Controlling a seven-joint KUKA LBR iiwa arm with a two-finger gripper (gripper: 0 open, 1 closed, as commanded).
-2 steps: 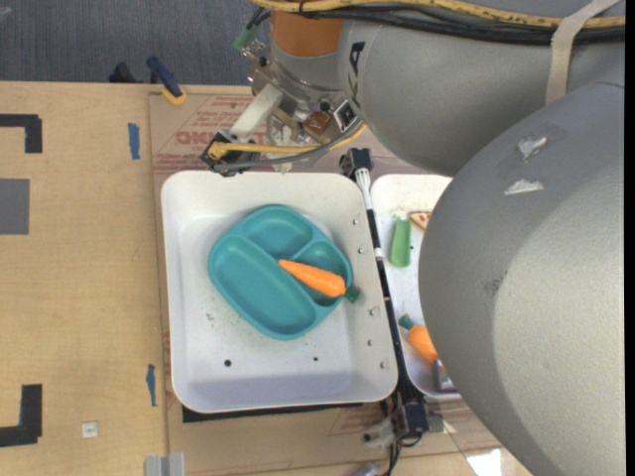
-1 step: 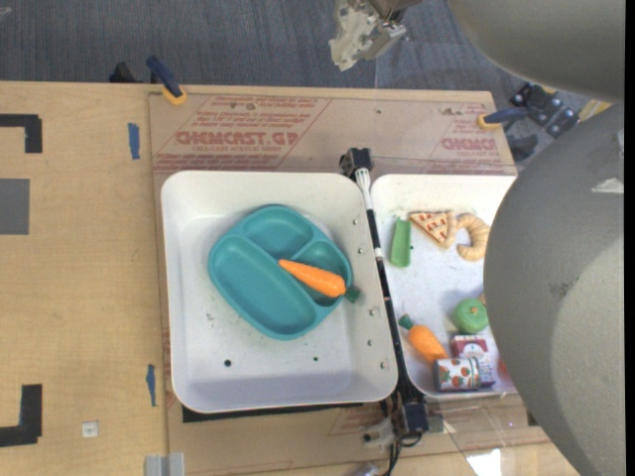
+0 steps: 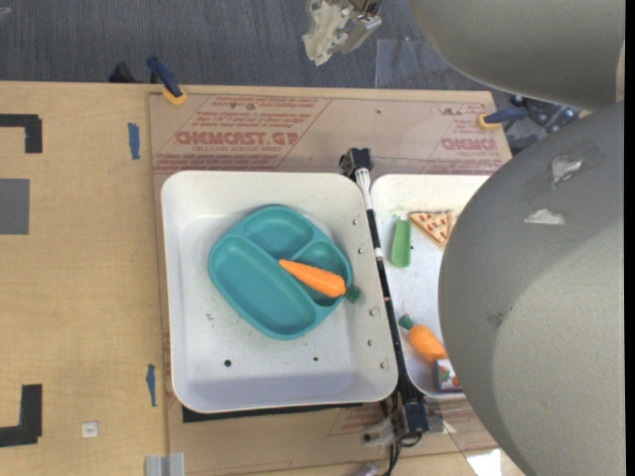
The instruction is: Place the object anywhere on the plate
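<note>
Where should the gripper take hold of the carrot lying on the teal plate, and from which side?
Grip the carrot across its thick orange middle, coming straight down from above. It lies flat and slanted on the teal plate, tip toward upper left, green end at the plate's right rim, so the fingers should probably close across its narrow width, clear of the plate's divider ridges.

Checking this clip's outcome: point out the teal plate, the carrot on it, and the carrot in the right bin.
teal plate (image 3: 248, 286): camera view, large bare compartment.
carrot on plate (image 3: 313, 277): camera view, mid-body.
carrot in right bin (image 3: 427, 342): camera view, orange body.
</note>
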